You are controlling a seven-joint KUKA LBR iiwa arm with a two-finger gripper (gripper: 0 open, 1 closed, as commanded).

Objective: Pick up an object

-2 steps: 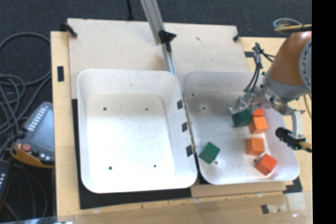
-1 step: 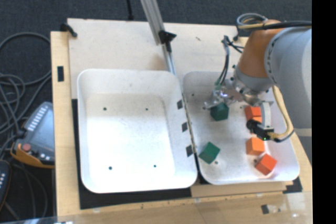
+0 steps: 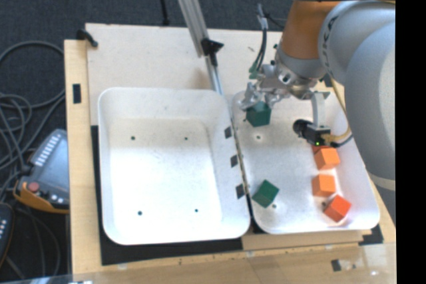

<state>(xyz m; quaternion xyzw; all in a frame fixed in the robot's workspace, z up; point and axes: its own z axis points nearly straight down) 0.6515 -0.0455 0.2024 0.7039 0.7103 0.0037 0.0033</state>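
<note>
Right of frame centre, the grey arm's metal two-finger gripper (image 3: 258,105) holds a dark green cube (image 3: 259,116) between its fingers — closed on it, just above the right white plastic bin (image 3: 293,219). Another green cube (image 3: 265,193) sits lower, with three orange cubes (image 3: 326,184) toward lower right.

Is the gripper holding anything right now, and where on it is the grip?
The gripper appears shut on a green cube, gripped at its upper part, over the right bin. The exact contact faces cannot be told.
</note>
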